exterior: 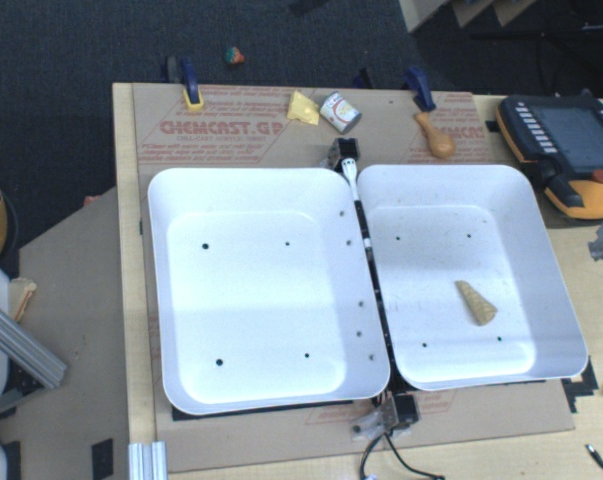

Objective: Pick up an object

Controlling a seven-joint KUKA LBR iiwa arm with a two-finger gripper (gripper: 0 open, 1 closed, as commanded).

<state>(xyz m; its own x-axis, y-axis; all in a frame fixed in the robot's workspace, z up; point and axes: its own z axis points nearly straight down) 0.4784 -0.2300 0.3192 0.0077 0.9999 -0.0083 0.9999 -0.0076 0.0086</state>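
Left bin: a shallow white plastic bin (171, 268) with rounded corners is seen at the left of the bench; nothing is seen lying in it.
Right bin: a matching shallow white plastic bin (541, 268) is set just beside it, the two rims touching along the middle.
Object: a small tan wedge-shaped piece (475, 302) is seen lying flat in the right bin, towards its lower right part, apart from the walls.
Look: a pale brown colour and a matt surface are shown; the narrow end is turned up-left, the broader end down-right.
Handling: it is judged light, stiff and not fragile; slipping is thought unlikely.
Grasp place: a hold across the broader end is advised.
Gripper: its state cannot be told.
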